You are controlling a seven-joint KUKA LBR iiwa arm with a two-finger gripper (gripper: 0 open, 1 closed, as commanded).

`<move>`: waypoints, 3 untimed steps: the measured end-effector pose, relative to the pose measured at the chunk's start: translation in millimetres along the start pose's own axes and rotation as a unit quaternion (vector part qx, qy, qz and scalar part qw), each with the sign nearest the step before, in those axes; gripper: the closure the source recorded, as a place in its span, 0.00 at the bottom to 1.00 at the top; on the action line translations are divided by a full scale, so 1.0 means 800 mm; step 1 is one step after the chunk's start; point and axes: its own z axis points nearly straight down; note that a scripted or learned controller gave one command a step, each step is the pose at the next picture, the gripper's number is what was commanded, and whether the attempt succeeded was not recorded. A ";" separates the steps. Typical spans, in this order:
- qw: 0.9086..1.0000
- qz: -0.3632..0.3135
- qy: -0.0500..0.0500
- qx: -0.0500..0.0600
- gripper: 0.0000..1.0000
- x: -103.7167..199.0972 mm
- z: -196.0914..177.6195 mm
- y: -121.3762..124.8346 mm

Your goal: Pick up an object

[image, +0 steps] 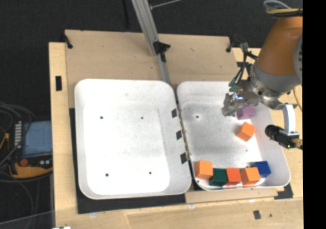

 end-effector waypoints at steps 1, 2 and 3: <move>1.000 -0.001 0.001 0.000 1.00 0.051 -0.002 0.019; 1.000 -0.001 0.001 -0.001 1.00 0.120 -0.008 0.047; 1.000 0.000 0.000 0.000 1.00 0.182 0.004 0.063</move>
